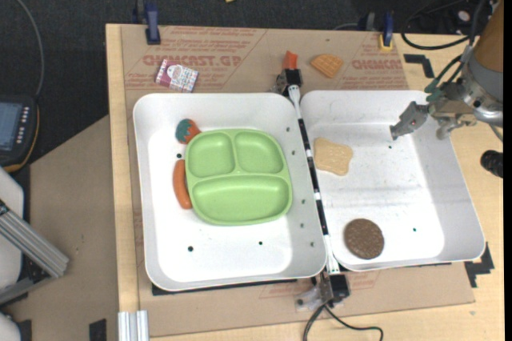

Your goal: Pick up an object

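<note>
Bread-shaped toy lies flat at the left edge of the right bin, just beside the divider; a round brown patty sits nearer the front of the same bin, well apart from it. Either could serve as the object to pick up, and neither is in the claw's grasp. The gripper hovers over the bin's back right part, one grey finger angled toward the floor of the bin; whether the claw is spread or closed cannot be told from this angle, and nothing is seen in it. To do the step well, the arm would likely need to travel left across the bin, centre over the bread toy, and descend squarely, since so flat a piece offers little edge to pinch. Across the divider, the left bin holds a green sectioned plate, with an orange sausage-like toy touching its left side.
</note>
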{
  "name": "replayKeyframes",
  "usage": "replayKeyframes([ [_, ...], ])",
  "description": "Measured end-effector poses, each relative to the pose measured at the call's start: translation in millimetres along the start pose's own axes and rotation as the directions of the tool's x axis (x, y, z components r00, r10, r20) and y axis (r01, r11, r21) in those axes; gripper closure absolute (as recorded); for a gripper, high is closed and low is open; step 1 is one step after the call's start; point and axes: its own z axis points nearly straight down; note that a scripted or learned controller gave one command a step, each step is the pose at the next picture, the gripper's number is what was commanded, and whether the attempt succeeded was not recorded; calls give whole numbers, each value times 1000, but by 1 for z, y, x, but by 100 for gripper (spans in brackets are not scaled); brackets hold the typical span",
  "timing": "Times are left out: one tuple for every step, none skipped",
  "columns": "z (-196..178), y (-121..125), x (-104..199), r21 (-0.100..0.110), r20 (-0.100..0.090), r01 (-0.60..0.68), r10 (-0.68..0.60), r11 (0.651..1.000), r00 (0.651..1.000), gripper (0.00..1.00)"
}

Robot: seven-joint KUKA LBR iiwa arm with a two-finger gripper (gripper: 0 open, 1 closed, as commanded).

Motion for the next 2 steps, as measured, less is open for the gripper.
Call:
replayKeyframes([
  [76, 5, 70, 6, -3, 5, -5, 1000, 1000, 0],
  [154, 38, 49, 0, -1, 0, 0, 1000, 1000, 0],
])
